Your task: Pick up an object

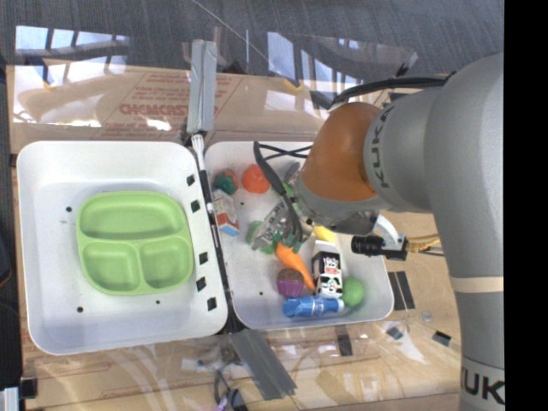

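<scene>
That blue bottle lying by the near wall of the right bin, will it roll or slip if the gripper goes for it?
The blue bottle lies on its side and looks round, so a nudge would probably roll it. The bin wall and the green ball beside it may check that. It looks like smooth plastic, so likely light, stiff and somewhat slippery.

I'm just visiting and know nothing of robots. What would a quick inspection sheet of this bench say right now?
Surface: two white bins, left bin and right bin.
Job's things: carrot, purple toy, blue bottle, green ball, cow-print carton, orange toy, all in right bin.
Clutter: green divided tray in left bin.
Grippers: gripper low over right bin; fingers unclear.
Cables: black cables by wrist.
Surroundings: cardboard behind bins.
</scene>
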Available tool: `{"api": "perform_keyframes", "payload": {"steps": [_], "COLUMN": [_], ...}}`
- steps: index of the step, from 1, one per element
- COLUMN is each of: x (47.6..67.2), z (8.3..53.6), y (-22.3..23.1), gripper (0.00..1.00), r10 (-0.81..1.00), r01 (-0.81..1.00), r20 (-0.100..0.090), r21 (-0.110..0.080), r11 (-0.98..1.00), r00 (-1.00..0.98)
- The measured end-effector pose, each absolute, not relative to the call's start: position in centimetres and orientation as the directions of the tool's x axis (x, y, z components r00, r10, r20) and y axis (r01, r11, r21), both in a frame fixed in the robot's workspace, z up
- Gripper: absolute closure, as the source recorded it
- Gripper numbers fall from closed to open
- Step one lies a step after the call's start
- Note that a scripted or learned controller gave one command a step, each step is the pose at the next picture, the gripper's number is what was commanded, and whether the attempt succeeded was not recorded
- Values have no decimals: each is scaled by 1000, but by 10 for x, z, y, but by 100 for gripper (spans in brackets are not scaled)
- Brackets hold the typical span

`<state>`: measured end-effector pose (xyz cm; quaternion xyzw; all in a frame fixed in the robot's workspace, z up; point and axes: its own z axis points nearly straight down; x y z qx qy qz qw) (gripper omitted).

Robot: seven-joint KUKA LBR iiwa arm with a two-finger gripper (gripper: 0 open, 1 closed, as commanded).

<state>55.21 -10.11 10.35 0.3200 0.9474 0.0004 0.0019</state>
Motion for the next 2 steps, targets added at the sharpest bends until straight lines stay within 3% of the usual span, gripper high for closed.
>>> {"api": "perform_keyframes", "payload": {"steps": [1, 2], "x": [477, 574], "z": [91, 92], "y": [-95, -102], "gripper": [100, 100], "r10": [329, 634], "r01": [329, 634], "r20": [5, -1], "r21": [0, 0], "r11": [944, 773], "r00": [-944, -773]}}
